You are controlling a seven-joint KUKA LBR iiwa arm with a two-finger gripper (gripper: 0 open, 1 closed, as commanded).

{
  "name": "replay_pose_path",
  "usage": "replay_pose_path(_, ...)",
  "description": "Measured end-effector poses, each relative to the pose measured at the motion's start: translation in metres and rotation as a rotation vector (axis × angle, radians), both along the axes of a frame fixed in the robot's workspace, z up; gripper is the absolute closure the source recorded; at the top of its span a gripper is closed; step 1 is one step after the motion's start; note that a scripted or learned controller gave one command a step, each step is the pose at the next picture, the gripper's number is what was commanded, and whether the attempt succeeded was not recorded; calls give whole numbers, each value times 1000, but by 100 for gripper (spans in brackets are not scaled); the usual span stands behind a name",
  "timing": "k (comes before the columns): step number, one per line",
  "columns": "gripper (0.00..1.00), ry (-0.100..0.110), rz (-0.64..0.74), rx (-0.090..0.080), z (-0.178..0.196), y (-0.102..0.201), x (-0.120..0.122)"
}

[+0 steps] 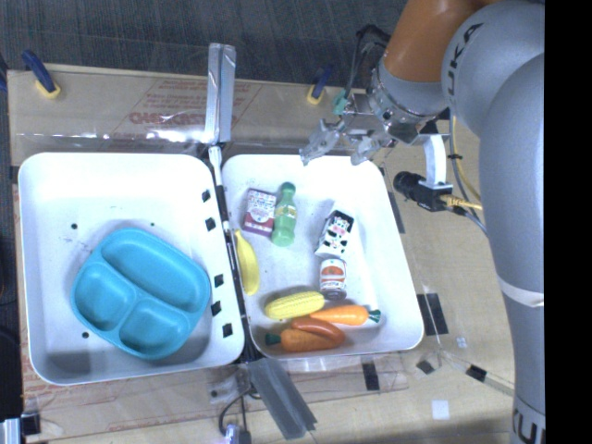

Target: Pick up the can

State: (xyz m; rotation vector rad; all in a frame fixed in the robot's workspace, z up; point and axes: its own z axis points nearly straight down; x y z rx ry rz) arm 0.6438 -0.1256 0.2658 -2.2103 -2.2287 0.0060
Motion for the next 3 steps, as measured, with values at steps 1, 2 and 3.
replay_pose_path(1, 0, -1, 390, 3, -93, -18, -73)
replay_pose_path(2, 0, -4, 320, 1, -174, -73, -121)
replay_pose_path(3, 0, -2, 134, 2, -175, -48, -168)
